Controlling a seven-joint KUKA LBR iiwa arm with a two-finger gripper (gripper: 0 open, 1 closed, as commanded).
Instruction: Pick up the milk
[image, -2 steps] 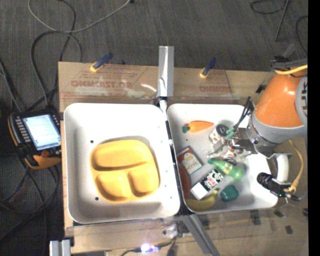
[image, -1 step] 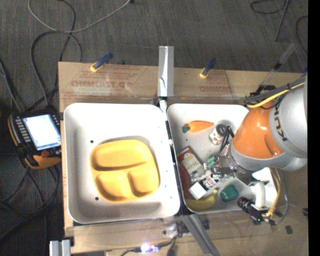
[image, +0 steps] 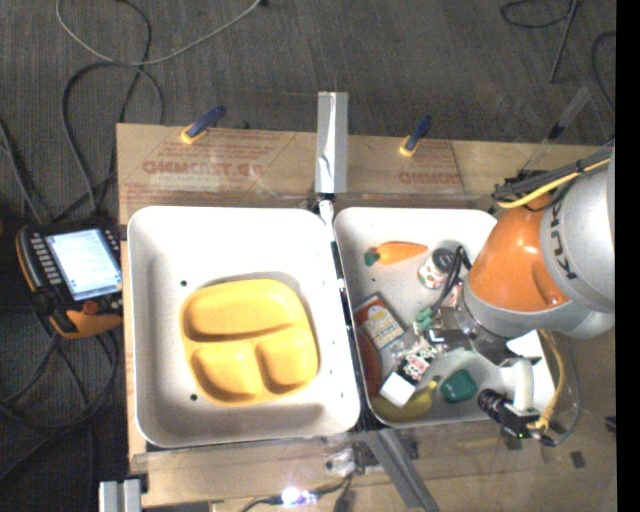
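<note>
A small white carton with a coloured print (image: 416, 363), likely the milk, lies in the middle of the right bin (image: 352, 300). My gripper (image: 438, 328) hangs just above and to the right of it, low over the bin's contents, under the orange wrist band. Nothing shows clearly between its tips. A plain white block (image: 397, 390) lies just in front of the carton, near the bin's front wall.
The right bin also holds a carrot (image: 402, 252) at the back, a small round jar (image: 436, 268), a red-brown packet (image: 378, 323) by the left wall, a yellow piece (image: 422, 402) and a green one (image: 461, 385). A yellow divided tray (image: 250, 338) sits in the left bin.
</note>
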